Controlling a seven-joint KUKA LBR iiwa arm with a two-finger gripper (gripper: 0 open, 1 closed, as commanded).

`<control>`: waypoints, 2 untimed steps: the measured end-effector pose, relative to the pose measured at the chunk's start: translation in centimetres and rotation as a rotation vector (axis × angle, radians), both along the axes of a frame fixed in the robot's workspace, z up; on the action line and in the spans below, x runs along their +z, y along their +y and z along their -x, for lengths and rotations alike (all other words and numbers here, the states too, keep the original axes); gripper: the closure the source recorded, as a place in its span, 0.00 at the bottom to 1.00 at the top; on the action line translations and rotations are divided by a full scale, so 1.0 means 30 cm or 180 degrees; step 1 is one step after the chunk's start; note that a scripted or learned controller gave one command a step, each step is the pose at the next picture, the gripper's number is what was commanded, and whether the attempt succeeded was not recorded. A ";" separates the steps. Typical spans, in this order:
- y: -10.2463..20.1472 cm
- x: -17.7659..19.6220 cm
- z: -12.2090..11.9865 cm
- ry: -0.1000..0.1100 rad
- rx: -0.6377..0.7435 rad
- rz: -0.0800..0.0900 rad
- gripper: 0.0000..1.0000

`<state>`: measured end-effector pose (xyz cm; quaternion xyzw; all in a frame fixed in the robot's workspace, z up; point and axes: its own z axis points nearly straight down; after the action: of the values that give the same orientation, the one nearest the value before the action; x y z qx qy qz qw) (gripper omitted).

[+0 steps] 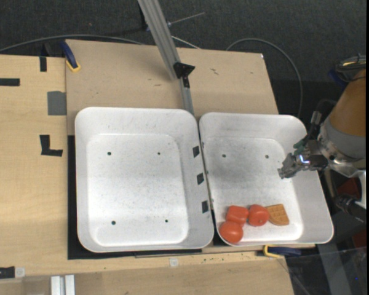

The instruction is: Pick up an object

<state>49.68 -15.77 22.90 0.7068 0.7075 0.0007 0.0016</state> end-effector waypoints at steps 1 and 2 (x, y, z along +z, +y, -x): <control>0.000 0.176 -0.004 -0.0005 0.0002 0.0002 1.00; 0.160 0.158 -0.058 0.0015 0.0015 -0.0006 1.00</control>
<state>51.41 -10.96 27.64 0.7051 0.7091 -0.0002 -0.0007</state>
